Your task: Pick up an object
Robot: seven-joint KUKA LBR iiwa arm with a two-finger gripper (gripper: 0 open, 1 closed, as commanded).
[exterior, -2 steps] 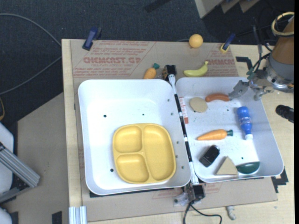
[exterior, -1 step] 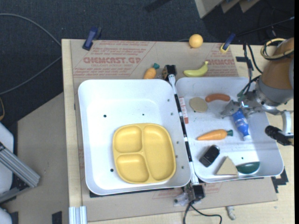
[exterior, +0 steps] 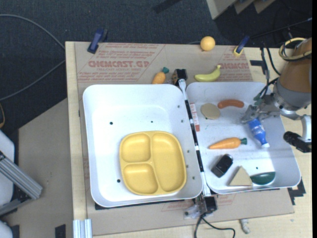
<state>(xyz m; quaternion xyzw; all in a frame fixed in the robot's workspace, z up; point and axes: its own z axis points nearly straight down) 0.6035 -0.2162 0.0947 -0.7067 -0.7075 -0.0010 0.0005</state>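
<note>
Left bin [exterior: 99, 133]: white, holding a pale yellow divided plate [exterior: 152, 161]. Right bin [exterior: 282, 155]: white. In it: red-brown sausage [exterior: 231, 103]; tan disc [exterior: 210, 111]; orange carrot [exterior: 227, 143] with green top; blue and white tube [exterior: 258, 131]; black block [exterior: 222, 165]; beige wedge [exterior: 240, 177]; dark green piece [exterior: 262, 178]. Tabletop [exterior: 124, 63]: light tan with red lettering, bearing a yellow banana [exterior: 208, 75], an orange ball [exterior: 208, 43] and blue clamps [exterior: 96, 41]. Arm [exterior: 296, 78]: grey, orange band.

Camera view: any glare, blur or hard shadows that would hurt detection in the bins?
Camera view: even, soft light; mild sheen on the yellow tray, no blown-out glare. Right bin items sharp with faint shadows. Gripper near the blue tube looks slightly soft.
</note>
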